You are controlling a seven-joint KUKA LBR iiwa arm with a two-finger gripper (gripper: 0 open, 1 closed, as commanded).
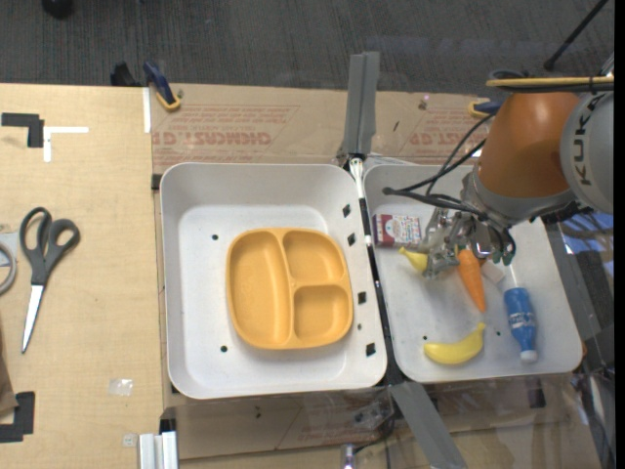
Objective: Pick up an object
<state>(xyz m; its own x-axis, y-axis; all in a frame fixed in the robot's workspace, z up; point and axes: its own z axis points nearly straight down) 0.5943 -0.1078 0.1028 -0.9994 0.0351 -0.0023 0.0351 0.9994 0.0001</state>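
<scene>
Wooden bench (78, 360), two white bins (186, 291).

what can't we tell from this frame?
- hand, camera view: the arm's orange band and cables cover it from above; its state and any contact can't be read.
- small yellow object beside the hand: partly hidden by it; identity unclear.
- carrot: top end runs under the hand; touching or apart unclear.
- red-and-white carton: print too small to read.
- blue bottle: label too small to read.
</scene>
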